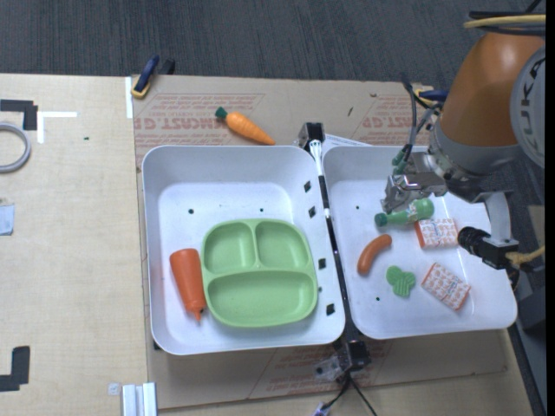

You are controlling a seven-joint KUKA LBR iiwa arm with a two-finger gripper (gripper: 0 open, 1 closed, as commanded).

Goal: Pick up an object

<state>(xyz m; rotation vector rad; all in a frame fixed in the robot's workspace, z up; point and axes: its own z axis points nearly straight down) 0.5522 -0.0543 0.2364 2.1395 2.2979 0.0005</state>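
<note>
Patterned packet (pixel 446 285) sits below claw (pixel 404 192); claw state unclear, hovering over green bottle (pixel 405 216). Round bottle could roll, slip out.

Dark grey carpet floor (pixel 260 20) at far side. Light wood bench (pixel 61 276) on left, black tape marks (pixel 19 111) on it. Brown cardboard sheet (pixel 286 102) lies under the bins. Lighting even.

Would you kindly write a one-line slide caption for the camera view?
The tool hangs over a green bottle in the right bin; a green divided plate fills the left bin.
</note>
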